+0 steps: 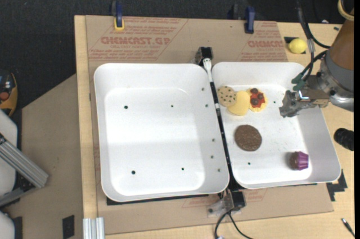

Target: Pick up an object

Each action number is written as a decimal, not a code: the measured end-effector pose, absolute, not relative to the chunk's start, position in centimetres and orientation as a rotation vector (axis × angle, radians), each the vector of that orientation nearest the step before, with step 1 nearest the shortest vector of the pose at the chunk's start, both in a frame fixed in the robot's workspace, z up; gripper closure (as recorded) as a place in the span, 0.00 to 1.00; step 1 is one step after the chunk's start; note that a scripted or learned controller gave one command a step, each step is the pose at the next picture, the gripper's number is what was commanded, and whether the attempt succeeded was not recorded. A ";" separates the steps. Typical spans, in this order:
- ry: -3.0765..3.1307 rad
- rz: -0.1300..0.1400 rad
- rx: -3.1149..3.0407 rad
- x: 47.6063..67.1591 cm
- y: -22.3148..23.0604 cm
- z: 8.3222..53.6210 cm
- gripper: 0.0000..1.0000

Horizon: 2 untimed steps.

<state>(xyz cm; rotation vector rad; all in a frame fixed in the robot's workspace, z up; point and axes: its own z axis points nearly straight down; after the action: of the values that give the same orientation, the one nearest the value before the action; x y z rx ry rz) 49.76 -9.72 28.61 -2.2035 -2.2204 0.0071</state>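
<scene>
We cannot tell how the gripper (288, 106) stands; it appears empty. The nearest object, a yellow piece (241, 104), lies just to its left in the right bin (320, 142).

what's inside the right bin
The right bin holds a spotted cookie, a yellow piece, a red-topped item, a brown disc and a purple cup. The gripper covers part of the floor.

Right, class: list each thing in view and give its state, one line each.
gripper: over the right bin, holding nothing visible
brown cookie: flat in the right bin
chip cookie: flat, touching the yellow piece
yellow piece: lying beside the tart
tart: lying flat
purple cup: tipped on its side
</scene>
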 end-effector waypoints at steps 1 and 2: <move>-2.245 -0.022 -2.208 52.1 2.5 39.5 1.00; -2.224 0.003 -2.213 49.1 7.0 37.5 1.00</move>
<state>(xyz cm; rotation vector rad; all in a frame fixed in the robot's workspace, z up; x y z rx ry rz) 49.13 7.03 37.54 -2.2131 -2.2244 0.0034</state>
